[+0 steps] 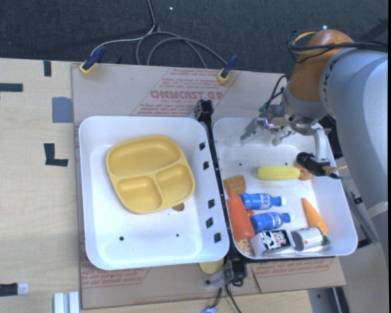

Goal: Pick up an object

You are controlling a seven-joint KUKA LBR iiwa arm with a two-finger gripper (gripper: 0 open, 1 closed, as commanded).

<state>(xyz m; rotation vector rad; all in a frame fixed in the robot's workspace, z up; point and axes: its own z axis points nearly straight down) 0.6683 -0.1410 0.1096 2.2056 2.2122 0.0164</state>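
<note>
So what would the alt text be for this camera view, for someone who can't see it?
A grey robot arm's gripper hovers over the right bin, which holds a corn cob, two small blue bottles and a carrot. The left bin holds a yellow divided plate.

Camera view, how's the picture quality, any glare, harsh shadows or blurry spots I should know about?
Camera view: lighting is even and soft, with only faint shadows under the yellow divided plate and along the bin walls; the white bins look bright but not blown out; the small toys such as the corn cob are a bit soft in detail; the gripper is small and indistinct.
</note>
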